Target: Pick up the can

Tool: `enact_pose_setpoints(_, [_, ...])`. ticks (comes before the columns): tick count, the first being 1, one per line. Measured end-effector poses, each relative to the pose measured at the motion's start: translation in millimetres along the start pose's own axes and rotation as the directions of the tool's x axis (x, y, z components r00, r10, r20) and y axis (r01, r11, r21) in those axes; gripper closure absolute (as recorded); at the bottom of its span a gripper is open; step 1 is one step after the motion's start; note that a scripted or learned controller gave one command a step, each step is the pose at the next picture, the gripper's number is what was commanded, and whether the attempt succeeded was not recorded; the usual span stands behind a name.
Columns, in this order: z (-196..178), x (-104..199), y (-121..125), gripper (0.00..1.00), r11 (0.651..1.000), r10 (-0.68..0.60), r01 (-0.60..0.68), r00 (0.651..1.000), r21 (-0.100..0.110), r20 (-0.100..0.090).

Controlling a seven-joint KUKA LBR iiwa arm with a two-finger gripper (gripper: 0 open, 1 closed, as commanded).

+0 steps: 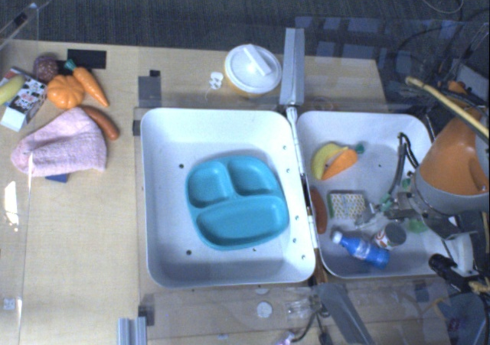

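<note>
Wooden bench [76,221] carries two white bins side by side. Left bin [164,183] holds a blue divided tray [237,202]. Right bin [417,137], lower right of frame, has a banana [328,155], carrot [342,163], blue bottle [364,250] and the can [395,235] near its bottom edge. Gripper [387,213] sits just above the can, arm reaching in from the right; can't tell its state.

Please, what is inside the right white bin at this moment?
In the right bin lie a yellow and orange toy food, a patterned sponge-like block, a blue bottle and a small can. The arm covers the bin's right part.
</note>
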State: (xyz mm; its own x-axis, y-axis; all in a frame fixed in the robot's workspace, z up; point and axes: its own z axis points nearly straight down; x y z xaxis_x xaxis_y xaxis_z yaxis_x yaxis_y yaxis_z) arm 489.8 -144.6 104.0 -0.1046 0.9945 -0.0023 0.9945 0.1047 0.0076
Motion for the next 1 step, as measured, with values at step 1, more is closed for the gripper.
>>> enact_pose_setpoints(1, [-10.3, 0.8, 1.7, 1.0, 1.0, -0.005, 0.005, 1.0, -0.003, 0.001])
